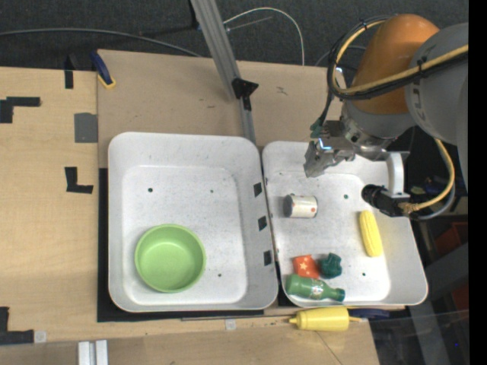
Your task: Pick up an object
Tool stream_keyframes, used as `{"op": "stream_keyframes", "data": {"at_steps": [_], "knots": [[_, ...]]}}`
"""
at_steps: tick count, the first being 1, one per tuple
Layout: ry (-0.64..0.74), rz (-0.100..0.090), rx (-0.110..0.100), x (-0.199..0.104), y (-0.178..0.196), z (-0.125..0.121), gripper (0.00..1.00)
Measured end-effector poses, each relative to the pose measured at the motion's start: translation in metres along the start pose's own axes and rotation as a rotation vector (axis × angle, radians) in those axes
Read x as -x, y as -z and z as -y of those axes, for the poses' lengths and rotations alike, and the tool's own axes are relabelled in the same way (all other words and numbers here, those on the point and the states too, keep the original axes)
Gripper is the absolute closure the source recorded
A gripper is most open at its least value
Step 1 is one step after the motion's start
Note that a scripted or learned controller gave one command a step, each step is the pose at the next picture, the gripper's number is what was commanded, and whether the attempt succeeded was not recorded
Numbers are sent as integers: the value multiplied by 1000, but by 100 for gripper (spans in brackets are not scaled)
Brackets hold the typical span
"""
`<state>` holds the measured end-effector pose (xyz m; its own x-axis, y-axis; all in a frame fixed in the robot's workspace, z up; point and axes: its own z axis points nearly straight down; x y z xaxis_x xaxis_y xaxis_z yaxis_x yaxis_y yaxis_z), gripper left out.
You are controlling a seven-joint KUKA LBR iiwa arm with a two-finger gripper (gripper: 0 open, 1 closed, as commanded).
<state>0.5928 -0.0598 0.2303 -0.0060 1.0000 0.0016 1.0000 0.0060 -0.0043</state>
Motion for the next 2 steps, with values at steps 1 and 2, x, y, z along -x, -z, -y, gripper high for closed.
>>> {"op": "stream_keyframes", "data": {"at_steps": [1, 2], "knots": [[0, 0, 1, -48, 9, 27, 100], [-1, 1, 0, -82, 8, 55, 100]]}}
